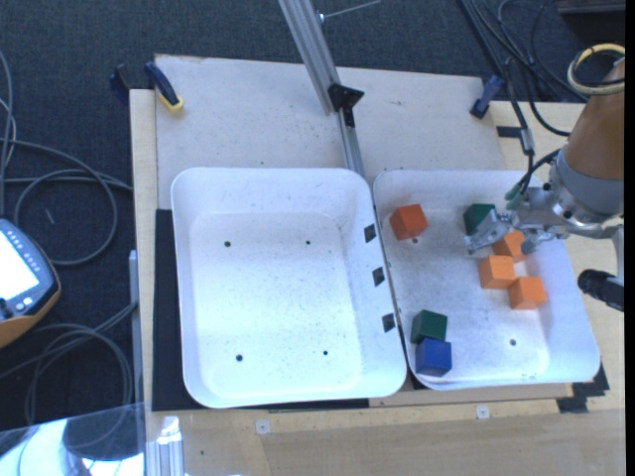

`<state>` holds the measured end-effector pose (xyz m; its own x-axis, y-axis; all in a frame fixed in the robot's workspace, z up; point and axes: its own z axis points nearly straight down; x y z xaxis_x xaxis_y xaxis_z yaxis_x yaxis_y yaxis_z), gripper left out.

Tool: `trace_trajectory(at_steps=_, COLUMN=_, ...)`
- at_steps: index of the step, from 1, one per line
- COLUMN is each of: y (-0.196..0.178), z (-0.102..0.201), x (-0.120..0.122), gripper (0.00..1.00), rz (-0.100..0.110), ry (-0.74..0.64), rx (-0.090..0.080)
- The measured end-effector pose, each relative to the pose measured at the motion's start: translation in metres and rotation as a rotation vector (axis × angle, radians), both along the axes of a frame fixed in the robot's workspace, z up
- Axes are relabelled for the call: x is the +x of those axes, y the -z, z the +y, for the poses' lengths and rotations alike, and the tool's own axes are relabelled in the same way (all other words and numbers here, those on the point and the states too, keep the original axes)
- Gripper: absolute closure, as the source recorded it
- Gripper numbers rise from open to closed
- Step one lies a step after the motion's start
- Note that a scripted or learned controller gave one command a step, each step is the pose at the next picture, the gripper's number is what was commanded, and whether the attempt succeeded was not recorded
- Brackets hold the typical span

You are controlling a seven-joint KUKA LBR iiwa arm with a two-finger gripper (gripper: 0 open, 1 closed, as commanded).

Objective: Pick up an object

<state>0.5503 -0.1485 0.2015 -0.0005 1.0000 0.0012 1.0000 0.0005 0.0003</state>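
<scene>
Camera view has the gripper (499, 234) low in the right bin (566, 355), over a cluster of orange blocks (499, 271) — small cubes with no clear long axis, faces skewed to the bin walls. Grip state: cannot tell. A dark green block (478, 216) sits just beside it — blue block (434, 356) near the front wall.

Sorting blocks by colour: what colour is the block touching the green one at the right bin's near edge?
Blue: the small blue cube, clearest in the camera view.
</scene>
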Motion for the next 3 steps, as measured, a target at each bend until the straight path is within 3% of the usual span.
trace_trajectory(at_steps=1, y=0.080, z=-0.021, x=0.065, gripper=0.00, rz=0.000, ry=-0.002, rx=-0.003)
trace_trajectory(at_steps=2, y=0.091, z=-0.049, x=0.026, gripper=0.00, rz=-0.010, ry=-0.014, rx=0.016)
trace_trajectory(at_steps=3, y=0.101, z=0.011, x=0.119, gripper=0.00, rz=-0.006, ry=-0.008, rx=0.000)
